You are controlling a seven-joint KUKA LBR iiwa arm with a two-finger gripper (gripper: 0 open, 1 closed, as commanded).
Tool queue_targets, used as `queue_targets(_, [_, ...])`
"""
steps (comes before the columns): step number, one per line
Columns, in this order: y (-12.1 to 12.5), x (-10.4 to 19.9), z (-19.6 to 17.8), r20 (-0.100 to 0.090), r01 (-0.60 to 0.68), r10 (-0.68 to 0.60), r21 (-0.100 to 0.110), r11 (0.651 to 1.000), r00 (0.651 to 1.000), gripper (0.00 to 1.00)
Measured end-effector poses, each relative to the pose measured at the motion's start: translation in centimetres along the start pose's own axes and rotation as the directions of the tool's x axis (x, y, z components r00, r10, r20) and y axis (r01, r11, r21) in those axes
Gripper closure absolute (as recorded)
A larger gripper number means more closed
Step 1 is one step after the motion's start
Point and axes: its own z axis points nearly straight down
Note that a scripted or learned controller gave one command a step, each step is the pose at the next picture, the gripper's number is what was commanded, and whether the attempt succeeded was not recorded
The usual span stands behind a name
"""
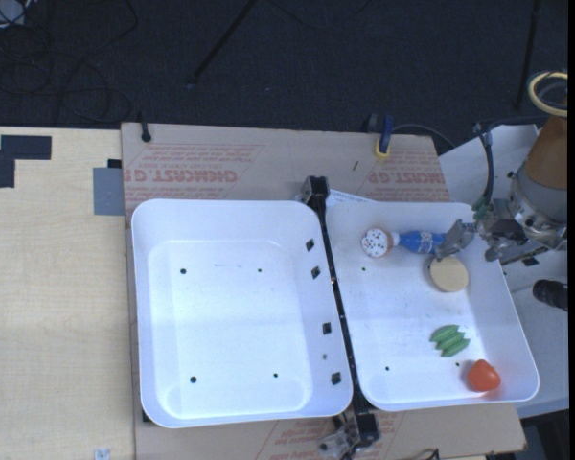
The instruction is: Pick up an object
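The right bin point(517, 343) is holding 5 things: a dotted ball point(375, 242), blue bottle point(421, 241), tan disc point(448, 275), green pod point(449, 340) and red ball point(482, 376), while the gripper point(457, 239), grip unclear, is hovering by the bottle.

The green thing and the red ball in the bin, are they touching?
Apart. The camera view shows bare white bin floor between the green thing and the red ball, which sits nearer the right bin's lower corner.

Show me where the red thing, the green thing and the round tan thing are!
Red thing point(482, 376), camera view, middle of its rounded body.
Green thing point(449, 340), camera view, centre of the green cluster.
Round tan thing point(448, 275), camera view, middle of its flat top.
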Motion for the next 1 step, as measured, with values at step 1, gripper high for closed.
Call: queue_targets(1, [0.00, 0.00, 0.00, 0.000, 0.000, 0.000, 0.000, 1.000, 1.000, 0.00])
